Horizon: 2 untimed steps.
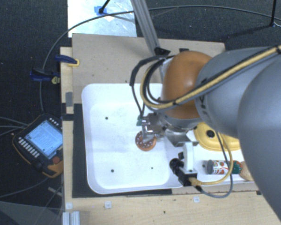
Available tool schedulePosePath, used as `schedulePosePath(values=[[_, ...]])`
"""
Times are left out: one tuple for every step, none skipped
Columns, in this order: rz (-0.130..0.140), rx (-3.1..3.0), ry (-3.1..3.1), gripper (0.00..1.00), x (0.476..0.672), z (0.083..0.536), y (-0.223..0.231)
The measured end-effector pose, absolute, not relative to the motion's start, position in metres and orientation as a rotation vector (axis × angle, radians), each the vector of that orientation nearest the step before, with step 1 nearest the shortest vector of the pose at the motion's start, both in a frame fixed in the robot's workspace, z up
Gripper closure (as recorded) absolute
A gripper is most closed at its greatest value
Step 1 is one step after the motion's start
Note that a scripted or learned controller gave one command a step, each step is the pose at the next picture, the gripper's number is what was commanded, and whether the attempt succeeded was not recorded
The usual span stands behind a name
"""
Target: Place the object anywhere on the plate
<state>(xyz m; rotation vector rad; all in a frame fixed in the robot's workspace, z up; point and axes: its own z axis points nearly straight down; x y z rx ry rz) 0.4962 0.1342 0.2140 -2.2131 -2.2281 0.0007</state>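
Gripper [149, 131] is hanging low over the left bin [98, 125], right above a small round brown object [145, 142] that looks like a doughnut lying on the bin floor; whether the tool is spread or pinching it, I cannot tell. The yellow plate [208, 137] is sitting in the neighbouring bin, well right of the doughnut, largely hidden by the arm [243, 93], with a small bottle [219, 167] lying just below it. Judging from this, grasping is the step in hand: the tool should be centring squarely over the doughnut and getting a firm hold before lifting.
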Motion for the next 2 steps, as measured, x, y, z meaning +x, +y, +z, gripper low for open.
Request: schedulePosePath(values=[[-0.003, -2.214, -2.229, 1.00, 0.4933, 0.2321, 0.1404], [-0.002, -2.215, -2.228, 0.00, 0.4932, 0.2313, 0.1402]])
